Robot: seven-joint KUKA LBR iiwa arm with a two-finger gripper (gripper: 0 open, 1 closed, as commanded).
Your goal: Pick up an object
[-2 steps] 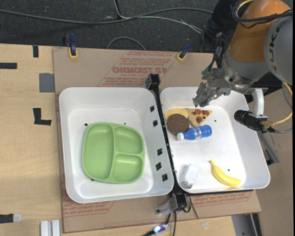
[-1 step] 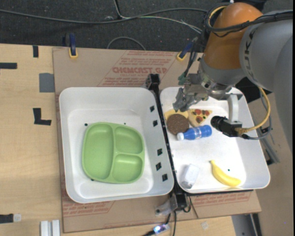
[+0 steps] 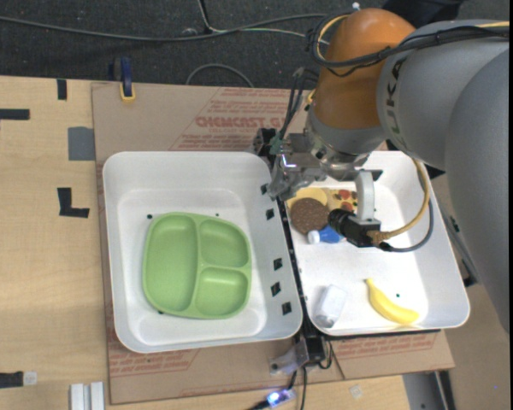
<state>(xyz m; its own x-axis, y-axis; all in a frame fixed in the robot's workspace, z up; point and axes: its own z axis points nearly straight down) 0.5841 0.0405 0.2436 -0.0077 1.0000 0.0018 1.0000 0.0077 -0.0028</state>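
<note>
1. Reaching in from the right, the arm (image 3: 427,84) sits over the far part of the right bin (image 3: 436,314), where most of the loose objects lie.
2. The gripper (image 3: 325,178) hangs above the cluster at the bin's far left; whether the pincer is apart or together cannot be told (the wrist hides it).
3. Candidates lie in the right bin: a brown disc (image 3: 307,215) just under the wrist, a small blue piece (image 3: 329,236) beside it, a banana (image 3: 390,304) near the front, and a clear cup (image 3: 329,304) to the banana's left.
4. Nothing is seen held, so the pick is judged not yet done.
5. The left bin (image 3: 120,178) holds a green tray (image 3: 197,265), lying flat and well apart from the gripper.
6. Risk: the disc lies close to the bin wall, leaving little room for a finger.
</note>
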